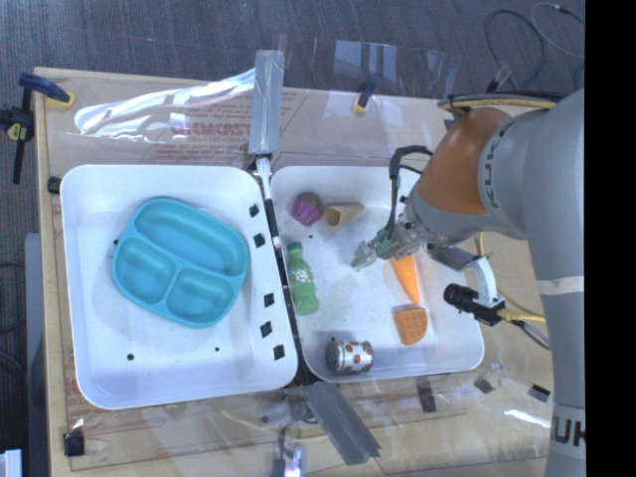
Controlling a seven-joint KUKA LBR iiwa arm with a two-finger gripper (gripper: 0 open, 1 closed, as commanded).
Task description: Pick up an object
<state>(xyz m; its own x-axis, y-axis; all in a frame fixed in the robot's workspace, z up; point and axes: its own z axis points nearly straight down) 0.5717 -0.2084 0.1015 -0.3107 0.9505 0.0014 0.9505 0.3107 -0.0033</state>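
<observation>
The right bin (452, 351) holds several items. A green bottle (301, 279) lies along its left wall. At the back sit a purple round toy (308, 208) and a tan cone (344, 212). An orange carrot (406, 278) lies mid-right, with an orange waffle-like piece (411, 324) just in front of it. A metal can (350, 356) lies on its side at the front edge. My gripper (372, 253) hangs low over the middle of the bin, just left of the carrot's top end. Nothing shows in its grasp.
The left bin (89, 366) carries a blue divided plate (181, 261). A ridge with black clips (270, 276) separates the bins. The arm (467, 177) covers the right bin's back right corner. Cables (487, 311) trail over its right rim.
</observation>
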